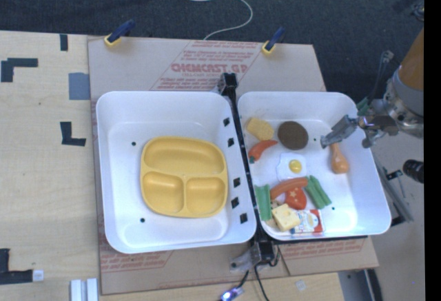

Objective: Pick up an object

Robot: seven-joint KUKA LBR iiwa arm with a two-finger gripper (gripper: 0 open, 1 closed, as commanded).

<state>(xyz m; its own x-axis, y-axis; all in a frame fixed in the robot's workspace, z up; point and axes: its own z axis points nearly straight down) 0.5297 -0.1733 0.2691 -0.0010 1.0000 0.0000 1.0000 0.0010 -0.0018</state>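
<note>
Carrot (338, 159) lies just under the tool (342, 131).

The flat brown cardboard sheet (207, 65) under the two bins carries red print along its far edge, up and to the left of the claw (351, 129). The large line looks like "CHEMCAST GP", seen upside down; the smaller red lines beside it are too blurred to read. No other lettering is legible.

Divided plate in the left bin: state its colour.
Plain yellow, no pattern; the three-compartment plastic plate shows clearly in the camera view.
</note>
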